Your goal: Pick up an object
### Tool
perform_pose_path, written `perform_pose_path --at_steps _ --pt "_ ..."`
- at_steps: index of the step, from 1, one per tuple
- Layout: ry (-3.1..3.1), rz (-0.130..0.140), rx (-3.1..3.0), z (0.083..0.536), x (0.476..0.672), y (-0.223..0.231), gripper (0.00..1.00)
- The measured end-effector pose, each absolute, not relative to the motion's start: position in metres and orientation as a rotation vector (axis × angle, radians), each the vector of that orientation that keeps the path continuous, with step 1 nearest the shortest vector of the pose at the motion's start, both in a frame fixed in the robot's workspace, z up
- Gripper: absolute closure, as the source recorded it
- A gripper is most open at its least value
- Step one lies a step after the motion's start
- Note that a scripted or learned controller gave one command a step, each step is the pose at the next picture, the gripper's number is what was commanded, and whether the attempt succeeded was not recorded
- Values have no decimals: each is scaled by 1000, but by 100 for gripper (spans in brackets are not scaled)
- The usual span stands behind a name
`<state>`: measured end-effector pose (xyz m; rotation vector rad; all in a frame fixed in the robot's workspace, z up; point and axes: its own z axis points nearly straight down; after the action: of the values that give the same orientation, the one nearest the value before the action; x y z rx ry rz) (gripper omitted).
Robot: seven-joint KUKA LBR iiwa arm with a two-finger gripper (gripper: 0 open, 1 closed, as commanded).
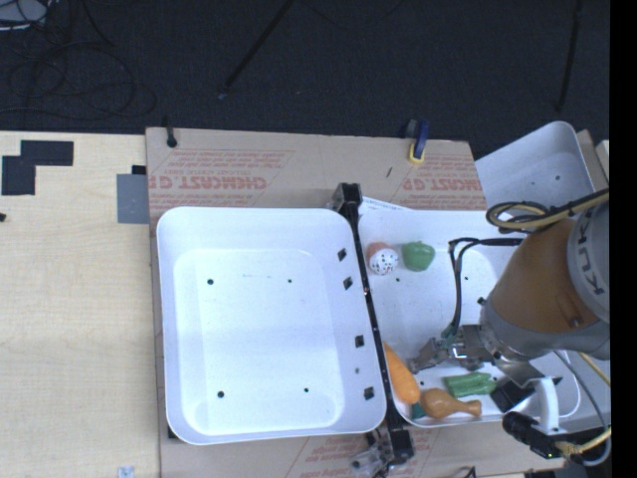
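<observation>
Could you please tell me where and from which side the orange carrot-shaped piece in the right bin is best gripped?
Probably the carrot at its thicker middle, from above, closing across its width. It lies flat along the bin's left wall, so a sideways approach looks blocked.

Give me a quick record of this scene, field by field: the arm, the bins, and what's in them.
arm: reaches in from the right, over the right bin
gripper: low in the right bin, near its front items
left bin: white, shallow
far items: spotted white ball, green object, side by side
front items: orange carrot-like piece, green stick, tan gourd-shaped piece
</observation>
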<state>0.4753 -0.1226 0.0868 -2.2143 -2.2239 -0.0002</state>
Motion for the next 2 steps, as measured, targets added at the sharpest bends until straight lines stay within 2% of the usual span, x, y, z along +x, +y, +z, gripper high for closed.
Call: perform_pose_path --at_steps 1,2 --pt "-2229 -9 -2222 198 478 -106 0" --pt "-2224 0 -2211 187 476 -43 0"
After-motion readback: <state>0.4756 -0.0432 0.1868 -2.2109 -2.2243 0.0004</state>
